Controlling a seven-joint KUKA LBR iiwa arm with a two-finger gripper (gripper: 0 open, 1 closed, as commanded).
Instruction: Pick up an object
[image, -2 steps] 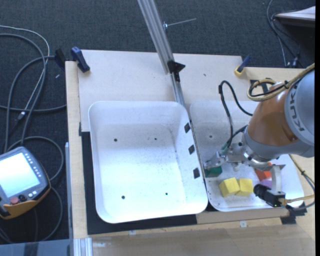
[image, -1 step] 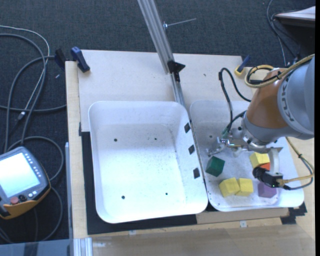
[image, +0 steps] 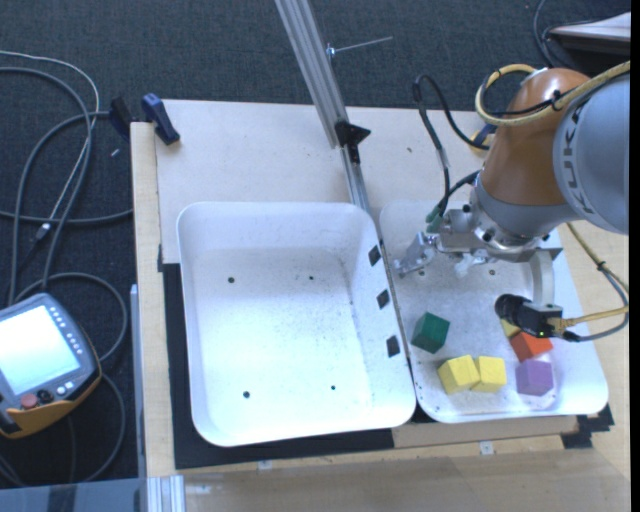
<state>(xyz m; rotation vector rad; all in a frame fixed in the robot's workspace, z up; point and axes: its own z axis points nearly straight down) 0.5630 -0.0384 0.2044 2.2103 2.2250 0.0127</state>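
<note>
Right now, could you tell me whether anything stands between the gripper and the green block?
Nothing visible does: only bare bin floor separates the gripper from the green block; the yellow blocks lie beyond it.

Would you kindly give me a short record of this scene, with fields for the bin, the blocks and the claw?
right bin: five blocks
green block: apart, left of the others
yellow blocks: two, touching
purple block: right of the yellows
orange block: behind the purple one
claw: over the bin's far left part, clear of the blocks

Coloured blocks (image: 462, 374) in right bin (image: 455, 305)
</note>
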